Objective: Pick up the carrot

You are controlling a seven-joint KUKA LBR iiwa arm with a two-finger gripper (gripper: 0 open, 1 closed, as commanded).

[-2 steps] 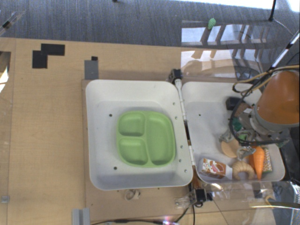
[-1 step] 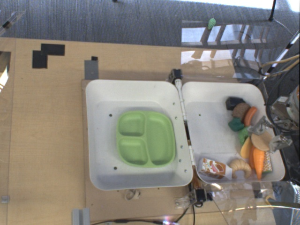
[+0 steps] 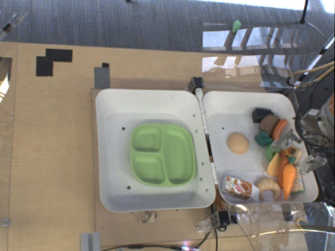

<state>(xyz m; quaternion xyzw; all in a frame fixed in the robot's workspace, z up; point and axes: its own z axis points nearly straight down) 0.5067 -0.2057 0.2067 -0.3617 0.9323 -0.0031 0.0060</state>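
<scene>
My gripper (image 3: 299,149) is a small piece of dull grey metal with pale, shiny prongs that catch the light. Behind it my wrist (image 3: 328,113) is a rounded grey shape, blurred at the picture's edge. Dark cables (image 3: 302,120) curve in loops beside it.
</scene>
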